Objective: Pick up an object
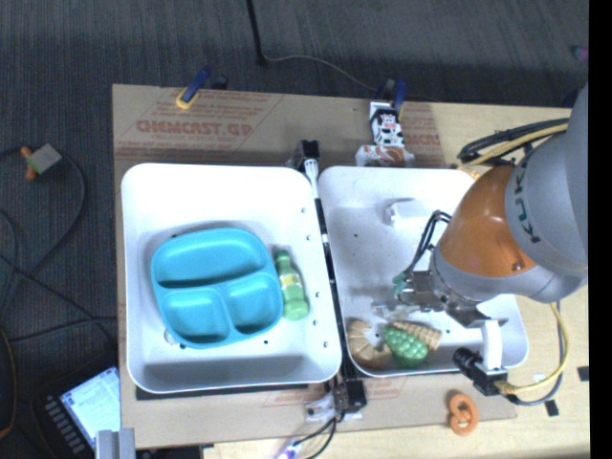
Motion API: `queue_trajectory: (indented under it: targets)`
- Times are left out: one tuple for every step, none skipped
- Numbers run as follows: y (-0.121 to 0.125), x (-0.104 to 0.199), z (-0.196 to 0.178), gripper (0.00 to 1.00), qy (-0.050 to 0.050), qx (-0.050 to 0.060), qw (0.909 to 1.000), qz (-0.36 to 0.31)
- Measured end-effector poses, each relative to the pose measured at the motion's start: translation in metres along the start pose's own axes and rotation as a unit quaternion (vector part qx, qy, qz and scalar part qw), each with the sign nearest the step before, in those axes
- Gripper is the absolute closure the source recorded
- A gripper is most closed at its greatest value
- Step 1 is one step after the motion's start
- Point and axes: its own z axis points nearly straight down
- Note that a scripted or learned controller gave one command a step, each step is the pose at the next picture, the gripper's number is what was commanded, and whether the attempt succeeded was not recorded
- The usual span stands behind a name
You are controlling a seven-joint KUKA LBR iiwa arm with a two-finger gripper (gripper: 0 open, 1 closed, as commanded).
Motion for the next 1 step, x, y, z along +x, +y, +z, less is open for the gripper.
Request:
queue_trajectory:
  targets:
    - [0.0765, -0.0462, 0.0088, 1.0, 0.001, -0.002, 1.0, -0.002]
